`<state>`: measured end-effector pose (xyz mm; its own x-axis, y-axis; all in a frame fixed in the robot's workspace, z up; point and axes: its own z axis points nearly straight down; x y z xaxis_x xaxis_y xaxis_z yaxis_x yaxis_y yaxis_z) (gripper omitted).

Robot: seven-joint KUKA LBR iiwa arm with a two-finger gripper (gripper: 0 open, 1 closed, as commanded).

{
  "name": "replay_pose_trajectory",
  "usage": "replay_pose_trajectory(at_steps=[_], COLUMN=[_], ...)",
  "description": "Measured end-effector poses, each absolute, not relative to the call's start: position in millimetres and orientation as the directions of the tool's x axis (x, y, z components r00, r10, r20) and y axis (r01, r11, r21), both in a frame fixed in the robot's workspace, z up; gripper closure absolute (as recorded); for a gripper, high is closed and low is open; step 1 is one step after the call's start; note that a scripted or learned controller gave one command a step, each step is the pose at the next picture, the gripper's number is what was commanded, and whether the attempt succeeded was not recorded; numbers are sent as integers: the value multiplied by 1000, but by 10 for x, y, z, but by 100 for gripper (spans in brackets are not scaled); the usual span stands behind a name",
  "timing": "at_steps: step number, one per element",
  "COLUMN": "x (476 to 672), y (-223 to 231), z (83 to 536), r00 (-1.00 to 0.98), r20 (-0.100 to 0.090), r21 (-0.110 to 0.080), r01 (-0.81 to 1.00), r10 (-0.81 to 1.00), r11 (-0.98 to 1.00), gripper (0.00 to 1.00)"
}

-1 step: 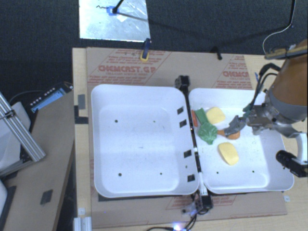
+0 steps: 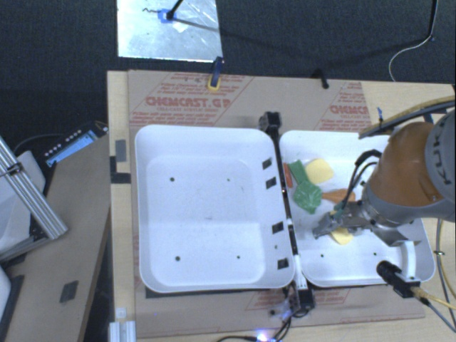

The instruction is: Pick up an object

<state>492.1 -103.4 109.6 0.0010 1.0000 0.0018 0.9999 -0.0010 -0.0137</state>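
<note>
My gripper (image 2: 329, 226) is low in the right bin (image 2: 320, 269), reaching in from the right under the orange wrist band. Right beside its tip lies a small yellow piece (image 2: 343, 236), partly covered by the gripper. A green object (image 2: 306, 194) lies in the bin's upper left part, with a red-orange stick (image 2: 290, 173) along its left side. A pale yellow block (image 2: 318, 169) sits just above the green one. An orange piece (image 2: 336, 195) shows between the green object and the arm.
The left bin (image 2: 206, 205) lies beside the right one, split from it by a black hinge strip (image 2: 281, 205). Both rest on a cardboard sheet (image 2: 185, 98). A shiny metal plate (image 2: 169, 18) lies beyond the bench, and a grey rail (image 2: 28, 198) stands at the left.
</note>
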Motion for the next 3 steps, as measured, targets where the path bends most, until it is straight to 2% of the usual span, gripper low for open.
replay_pose_trajectory(at_steps=[1, 2, 3], x=[4949, 4956, 4971], y=[-1138, -1131, -816], z=[836, 950, 838], r00=[0, -1, -5], r20=[-1, 0, 1], r21=[2, 3, 0], r01=[1000, 1000, 1000], r10=[1000, 1000, 1000], r11=[0, 1, 5], gripper=[0, 100, 100])
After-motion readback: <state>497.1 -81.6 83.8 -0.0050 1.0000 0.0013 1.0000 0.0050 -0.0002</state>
